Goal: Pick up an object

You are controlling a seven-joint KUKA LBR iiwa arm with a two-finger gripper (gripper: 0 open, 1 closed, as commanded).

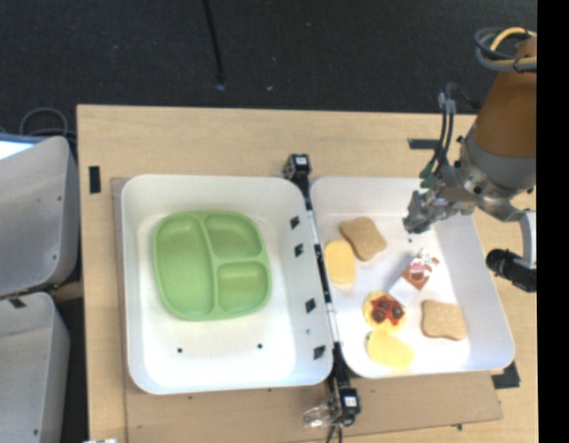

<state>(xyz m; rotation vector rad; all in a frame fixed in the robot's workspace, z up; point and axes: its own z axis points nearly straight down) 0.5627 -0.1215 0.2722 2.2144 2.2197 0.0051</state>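
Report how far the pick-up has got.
Done: the claw hangs over the upper part of the right bin, near the brown bread slice. In hand: nothing shows between its fingers. Left: the grasp and the lift. Every piece lies on the bin floor, including the red-and-white packet, the second bread slice and the yellow pieces. The green tray sits in the left bin.

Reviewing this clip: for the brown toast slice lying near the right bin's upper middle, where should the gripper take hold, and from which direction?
Best guess: come straight down on the toast slice and pinch across its narrower width. It lies flat, with bare bin floor along both long edges; the yellow piece sits close to its lower-left end.
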